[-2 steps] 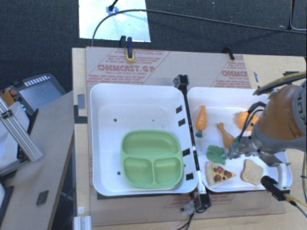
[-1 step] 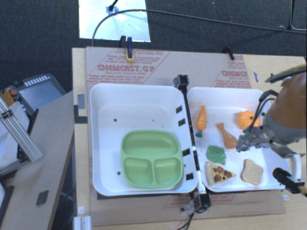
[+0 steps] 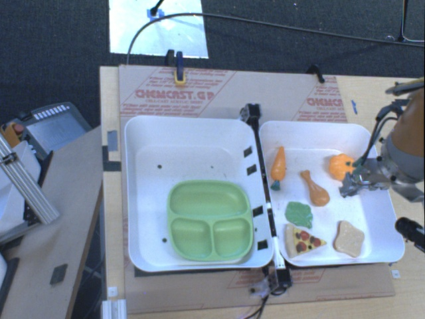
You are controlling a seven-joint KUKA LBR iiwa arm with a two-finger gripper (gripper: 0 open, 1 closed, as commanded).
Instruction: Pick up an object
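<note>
The right bin holds several toy foods. There is an orange carrot at its left, a brown chicken drumstick in the middle and a round orange fruit toward the right. Nearer the front lie a green leafy piece, a pizza slice and a slice of bread. My gripper hangs low over the right side of this bin, just below and right of the orange fruit and above the bread. Nothing visible is held in it.
The left bin contains a green divided plate. A black divider with clips runs between the bins. Cardboard lies under them, and a grey device sits on the side bench at left.
</note>
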